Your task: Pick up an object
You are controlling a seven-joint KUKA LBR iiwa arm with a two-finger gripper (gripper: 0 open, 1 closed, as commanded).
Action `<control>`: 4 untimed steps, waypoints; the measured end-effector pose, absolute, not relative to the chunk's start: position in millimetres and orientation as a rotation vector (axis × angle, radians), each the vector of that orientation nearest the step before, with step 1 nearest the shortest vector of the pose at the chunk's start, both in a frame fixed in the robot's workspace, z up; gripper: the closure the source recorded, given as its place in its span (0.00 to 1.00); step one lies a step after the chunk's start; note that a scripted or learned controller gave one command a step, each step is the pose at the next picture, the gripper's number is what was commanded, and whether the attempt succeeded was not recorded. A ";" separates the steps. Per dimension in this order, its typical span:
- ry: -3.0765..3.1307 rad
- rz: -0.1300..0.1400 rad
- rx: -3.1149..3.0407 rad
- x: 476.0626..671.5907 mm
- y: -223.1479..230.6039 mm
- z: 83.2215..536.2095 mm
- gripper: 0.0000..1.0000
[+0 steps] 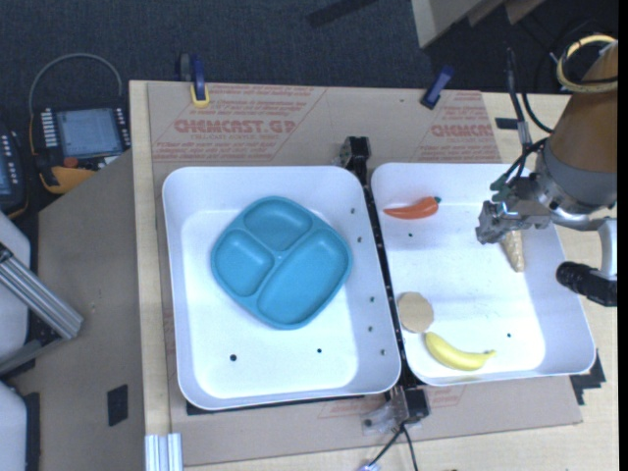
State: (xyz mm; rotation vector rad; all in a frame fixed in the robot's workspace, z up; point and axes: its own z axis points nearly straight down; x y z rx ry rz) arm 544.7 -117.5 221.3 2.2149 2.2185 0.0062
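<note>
Bins sit side by side on the bench, and the work is all in the right bin, where the loose pieces lie scattered well apart, presumably so each can be taken alone. An orange chili pepper lies near the back wall, a round tan cookie sits by the inner wall, and a banana rests just in front of it. The gripper hangs low toward the back of that bin, reached in from the right, directly beside a pale cone-shaped piece that looks to me like its target. Whether anything is caught in it I cannot tell; metal hides that from here. The left bin carries a blue divided plate, likely a place for setting things down.
</note>
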 end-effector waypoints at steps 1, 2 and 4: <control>2.219 0.004 2.216 546.0 -117.6 249.3 1.00; 2.229 -0.001 2.219 542.8 -61.3 236.1 1.00; 2.230 -0.002 2.219 519.1 41.0 231.6 1.00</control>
